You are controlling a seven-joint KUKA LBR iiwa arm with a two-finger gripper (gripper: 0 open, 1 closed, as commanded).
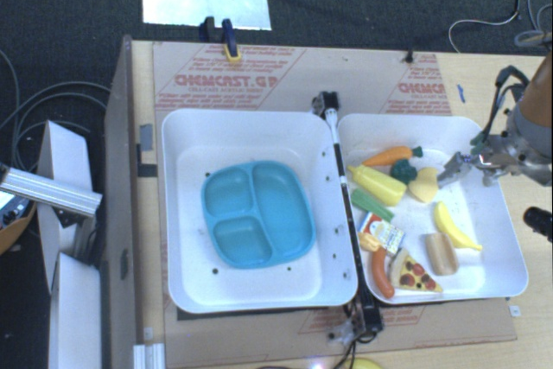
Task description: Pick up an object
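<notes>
Above a cardboard-lined bench (pixel 259 69), two shallow white bins sit side by side. At nine o'clock in the scene, the left bin (pixel 186 186) holds a blue divided plate (pixel 257 213) with three compartments, lying flat near its middle.

At three o'clock, the right bin (pixel 510 264) carries a scatter of toy food. A carrot (pixel 389 156) lies toward the bin's twelve o'clock edge, with a dark green broccoli piece (pixel 403 172) just beside its leafy end. A yellow corn cob (pixel 377 184) rests below the carrot, and a green pea pod (pixel 371 205) sits just under that, near the bin's left wall. A pale yellow chunk (pixel 423 185) lies close to the bin's centre. A banana (pixel 454 226) stretches toward four o'clock, with a small bread roll (pixel 441 254) just below it. A pizza slice (pixel 412 274) sits at six o'clock, a sausage (pixel 381 273) touching its left side, and a small printed packet (pixel 380 234) just above them.

The grey arm enters from three o'clock — its gripper (pixel 451 169) hangs over the right bin's upper half, near the pale yellow chunk. The slim fingers (pixel 455 165) point toward nine o'clock; whether they are parted or closed cannot be told, and nothing is seen between them.
</notes>
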